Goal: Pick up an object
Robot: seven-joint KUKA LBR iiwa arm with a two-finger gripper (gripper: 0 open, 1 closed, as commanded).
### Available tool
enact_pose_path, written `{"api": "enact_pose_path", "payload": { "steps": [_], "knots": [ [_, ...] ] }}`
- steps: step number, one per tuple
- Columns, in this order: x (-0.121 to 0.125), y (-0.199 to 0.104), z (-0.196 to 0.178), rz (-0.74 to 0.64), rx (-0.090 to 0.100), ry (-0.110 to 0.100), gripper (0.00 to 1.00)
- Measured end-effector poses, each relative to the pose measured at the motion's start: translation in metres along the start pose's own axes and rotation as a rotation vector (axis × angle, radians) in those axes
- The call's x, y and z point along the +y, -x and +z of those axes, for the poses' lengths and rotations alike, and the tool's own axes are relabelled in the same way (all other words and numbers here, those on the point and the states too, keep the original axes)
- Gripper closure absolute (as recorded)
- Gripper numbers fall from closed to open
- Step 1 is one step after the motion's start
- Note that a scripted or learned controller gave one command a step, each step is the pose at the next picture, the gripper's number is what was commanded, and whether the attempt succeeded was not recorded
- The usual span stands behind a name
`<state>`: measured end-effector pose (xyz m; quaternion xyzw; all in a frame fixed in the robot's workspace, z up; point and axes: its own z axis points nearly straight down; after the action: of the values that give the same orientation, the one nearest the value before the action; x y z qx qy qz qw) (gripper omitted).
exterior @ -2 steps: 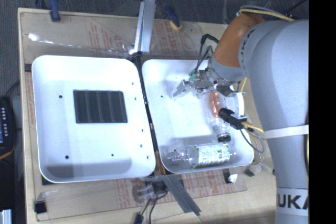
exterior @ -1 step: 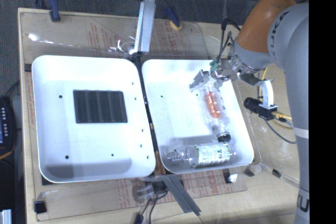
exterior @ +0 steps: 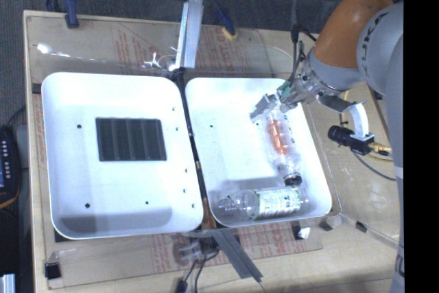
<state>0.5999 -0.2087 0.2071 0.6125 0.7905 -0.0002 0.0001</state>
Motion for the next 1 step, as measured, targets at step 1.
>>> {"api": "enact_pose_path", "payload": {
  "steps": [1],
  "knots": [
    [0.0235, 0.0062, 0.009, -0.03, 0.0, 0.001, 0.0]
  ]
}}
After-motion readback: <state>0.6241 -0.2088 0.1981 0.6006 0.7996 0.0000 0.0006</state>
